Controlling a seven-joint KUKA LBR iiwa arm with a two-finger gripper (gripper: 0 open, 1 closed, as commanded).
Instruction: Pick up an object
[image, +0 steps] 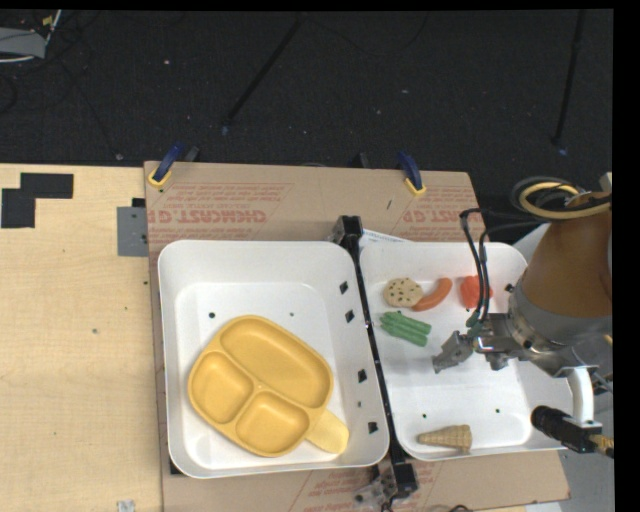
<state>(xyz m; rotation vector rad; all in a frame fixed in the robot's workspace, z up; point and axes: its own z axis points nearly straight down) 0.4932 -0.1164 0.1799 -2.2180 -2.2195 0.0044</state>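
In the right bin (500, 420) lie a round tan cookie (403, 291), an orange curved piece (433, 294), a red piece (469, 291), a green bean-like piece (405, 327) and a tan ice-cream cone (446, 437) near the front wall. My gripper (453, 352) hangs over the middle of this bin, just right of the green piece and apart from it. A black cable partly covers the red piece. I see nothing held in the gripper.
The left bin (200, 270) holds a yellow divided plate (265, 383). A black divider rail (362, 320) runs between the bins. Brown cardboard (300, 205) lies under both, clamped at the back. The arm's body (565, 290) covers the right bin's right side.
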